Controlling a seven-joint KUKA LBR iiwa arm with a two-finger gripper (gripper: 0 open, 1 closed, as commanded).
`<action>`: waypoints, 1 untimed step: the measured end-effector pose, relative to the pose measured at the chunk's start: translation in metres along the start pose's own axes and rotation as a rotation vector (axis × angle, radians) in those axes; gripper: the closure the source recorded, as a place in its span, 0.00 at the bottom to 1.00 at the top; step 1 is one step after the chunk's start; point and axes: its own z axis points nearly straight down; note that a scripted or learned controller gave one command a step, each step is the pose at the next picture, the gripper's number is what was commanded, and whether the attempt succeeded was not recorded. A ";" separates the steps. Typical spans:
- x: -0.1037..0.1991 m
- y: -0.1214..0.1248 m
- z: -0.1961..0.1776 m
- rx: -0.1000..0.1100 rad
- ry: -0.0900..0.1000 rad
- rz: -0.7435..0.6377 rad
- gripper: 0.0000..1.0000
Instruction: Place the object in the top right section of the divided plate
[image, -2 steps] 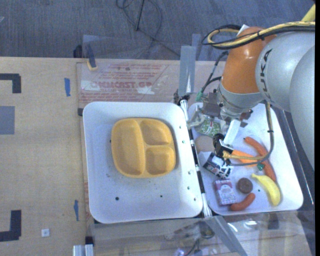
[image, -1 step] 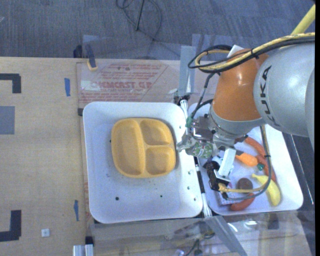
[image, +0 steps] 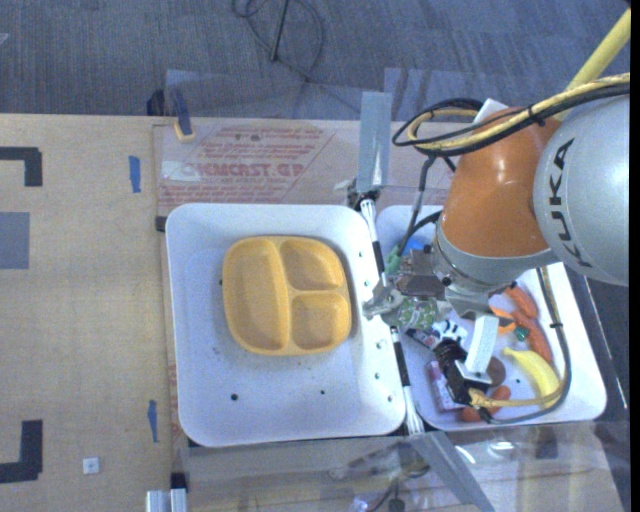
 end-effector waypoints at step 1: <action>0.009 -0.012 0.002 0.000 0.000 -0.035 1.00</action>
